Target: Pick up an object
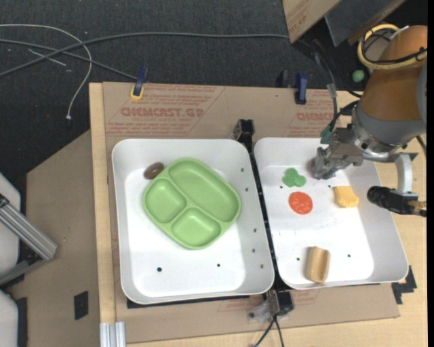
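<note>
Approach step in hand. Pincer (324, 169) hovers over right bin (380, 271), just beside green piece (293, 179); whether clenched or released, cannot tell. Nothing seen held. Next move likely calls for descent onto that piece.

1. This is a robotics lab or test cell, not a home or a shop.
2. The surface (102, 203) is a plain fibreboard sheet stamped with red trade lettering, held at its far edge by two blue clamps (140, 81).
3. Two shallow white bins (129, 271) sit side by side on it, joined by black brackets (243, 129) at the seam.
4. A grey industrial arm with an orange band (397, 68) reaches in from the right.
5. Loose cables (61, 47) trail over dark carpet (203, 34) behind the surface.
6. An aluminium rail (27, 230) stands at the left, and a cardboard box (305, 17) at the top.
7. The bins hold toy food and a green divided plate (192, 202), props rather than real ware.
</note>
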`<state>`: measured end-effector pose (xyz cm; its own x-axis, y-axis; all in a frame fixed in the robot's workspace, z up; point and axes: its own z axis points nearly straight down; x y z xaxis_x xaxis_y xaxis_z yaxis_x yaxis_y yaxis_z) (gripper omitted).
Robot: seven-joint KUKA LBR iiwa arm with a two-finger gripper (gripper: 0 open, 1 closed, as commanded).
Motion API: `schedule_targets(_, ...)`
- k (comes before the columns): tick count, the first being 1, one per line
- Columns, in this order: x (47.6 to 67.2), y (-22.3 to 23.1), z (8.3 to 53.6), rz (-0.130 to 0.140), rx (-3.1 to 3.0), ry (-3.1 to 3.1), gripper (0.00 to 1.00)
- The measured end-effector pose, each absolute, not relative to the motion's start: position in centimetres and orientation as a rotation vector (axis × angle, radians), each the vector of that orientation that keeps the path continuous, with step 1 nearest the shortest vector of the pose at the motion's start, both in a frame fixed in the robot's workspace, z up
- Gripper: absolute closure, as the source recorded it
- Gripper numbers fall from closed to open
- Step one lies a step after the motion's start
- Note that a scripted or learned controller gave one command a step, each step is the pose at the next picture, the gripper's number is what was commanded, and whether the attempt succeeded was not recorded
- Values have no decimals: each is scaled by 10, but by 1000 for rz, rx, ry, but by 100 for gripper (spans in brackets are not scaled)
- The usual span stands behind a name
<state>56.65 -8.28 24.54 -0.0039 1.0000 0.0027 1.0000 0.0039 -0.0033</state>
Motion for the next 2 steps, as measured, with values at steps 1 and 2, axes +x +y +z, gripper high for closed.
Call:
schedule_targets(1,567,-27,238,-1,-2211,-2226,100)
schedule_targets(2,557,25,225,2,-2211,-2224,100)
